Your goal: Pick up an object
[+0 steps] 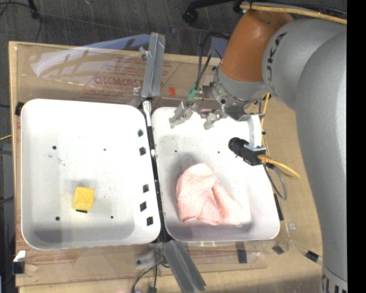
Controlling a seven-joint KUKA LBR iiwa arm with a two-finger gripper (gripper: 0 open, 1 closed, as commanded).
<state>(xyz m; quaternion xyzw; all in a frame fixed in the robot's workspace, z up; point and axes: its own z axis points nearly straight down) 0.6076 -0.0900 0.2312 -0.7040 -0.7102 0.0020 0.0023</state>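
The big grey arm (311, 102) looms at the frame's right. Its two-finger gripper (194, 116) hangs spread and empty over the right white bin's (265, 224) upper edge. A crumpled pink cloth (207, 197) lies lower in that bin (a small yellow block (84, 198) sits lower left). I'd centre over the cloth's highest fold before descending.

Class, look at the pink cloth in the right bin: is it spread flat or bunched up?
Bunched up. The pink cloth sits in a rumpled heap with folds and ridges in the right bin.
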